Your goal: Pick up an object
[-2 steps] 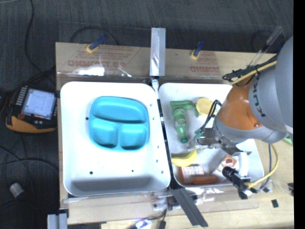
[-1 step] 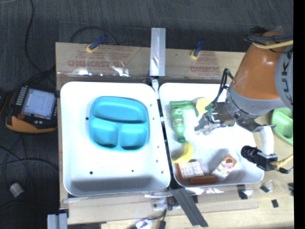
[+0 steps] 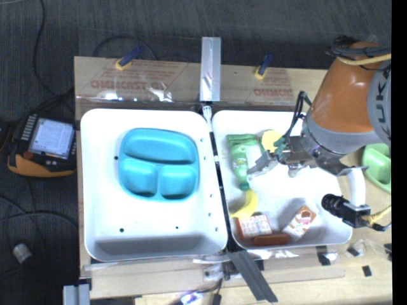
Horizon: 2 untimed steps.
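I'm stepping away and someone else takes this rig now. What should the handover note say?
Gripper: down in the right bin, beside the green bottle; whether it grips anything cannot be told.
Right bin things: green bottle along the left wall, banana below it, red-labelled packet and small carton near the front wall, a yellow item by the wrist.
Left bin: blue divided tray.
Done: arm is over the objects.
Left: confirm a grasp and lift an object out.
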Each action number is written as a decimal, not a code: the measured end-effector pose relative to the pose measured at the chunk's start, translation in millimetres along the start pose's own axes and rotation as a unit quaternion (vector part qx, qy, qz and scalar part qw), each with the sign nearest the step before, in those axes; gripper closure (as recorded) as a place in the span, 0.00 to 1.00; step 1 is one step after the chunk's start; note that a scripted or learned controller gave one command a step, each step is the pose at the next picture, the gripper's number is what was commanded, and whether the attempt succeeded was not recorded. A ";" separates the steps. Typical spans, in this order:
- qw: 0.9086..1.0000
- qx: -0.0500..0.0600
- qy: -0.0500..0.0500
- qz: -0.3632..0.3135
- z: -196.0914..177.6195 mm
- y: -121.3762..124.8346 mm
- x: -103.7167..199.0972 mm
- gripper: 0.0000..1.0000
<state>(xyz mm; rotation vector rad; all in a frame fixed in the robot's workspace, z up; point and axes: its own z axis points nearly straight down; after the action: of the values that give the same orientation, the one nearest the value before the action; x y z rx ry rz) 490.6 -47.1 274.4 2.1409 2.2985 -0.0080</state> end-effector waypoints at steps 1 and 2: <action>0.993 -0.001 0.000 -0.118 -82.3 -2.1 15.0 0.00; 0.995 0.001 0.002 -0.098 92.1 -11.0 -45.1 0.00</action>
<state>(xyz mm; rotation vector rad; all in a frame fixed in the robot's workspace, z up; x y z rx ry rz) 482.5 -93.2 182.5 1.9070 2.5018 -0.0047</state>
